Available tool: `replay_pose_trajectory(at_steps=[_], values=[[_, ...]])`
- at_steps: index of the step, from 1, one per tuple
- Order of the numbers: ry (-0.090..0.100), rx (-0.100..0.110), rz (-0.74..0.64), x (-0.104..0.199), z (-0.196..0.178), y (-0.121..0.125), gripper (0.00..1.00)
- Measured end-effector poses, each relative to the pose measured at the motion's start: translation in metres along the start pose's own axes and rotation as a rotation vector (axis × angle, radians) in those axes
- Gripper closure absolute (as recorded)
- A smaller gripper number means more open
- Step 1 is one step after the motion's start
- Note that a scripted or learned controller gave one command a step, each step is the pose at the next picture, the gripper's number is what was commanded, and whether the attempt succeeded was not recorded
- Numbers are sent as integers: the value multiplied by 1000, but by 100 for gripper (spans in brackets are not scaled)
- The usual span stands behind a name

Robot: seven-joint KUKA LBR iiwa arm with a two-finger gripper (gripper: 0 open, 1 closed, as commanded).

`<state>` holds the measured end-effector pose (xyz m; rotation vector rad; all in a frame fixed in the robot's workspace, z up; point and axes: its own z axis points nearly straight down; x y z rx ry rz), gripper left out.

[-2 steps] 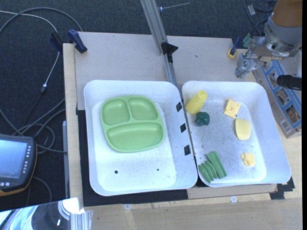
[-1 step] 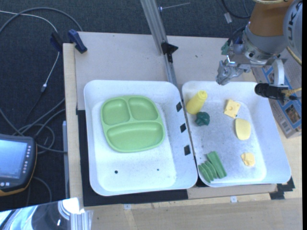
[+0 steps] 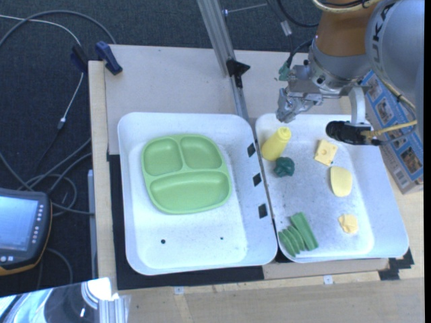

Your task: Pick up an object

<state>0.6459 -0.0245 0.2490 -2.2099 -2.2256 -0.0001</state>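
green beans [image 3: 298,233] are lying at the right bin's [image 3: 377,241] near edge, a green tray [image 3: 186,173] is sitting in the left bin [image 3: 195,244], and farther back the end effector [image 3: 288,110] is hovering just above the yellow bottle [image 3: 275,143]; i can't tell its finger state.

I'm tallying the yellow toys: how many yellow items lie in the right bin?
4: a bottle at the upper left by the gripper, a cheese wedge, an oval piece mid-right, a small lump lower right. The arm may hide more.
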Motion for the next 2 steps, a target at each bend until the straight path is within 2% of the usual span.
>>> replay_pose_trajectory(at_steps=[2], values=[[0, 1, 0, 115, 0, -31, 100]])
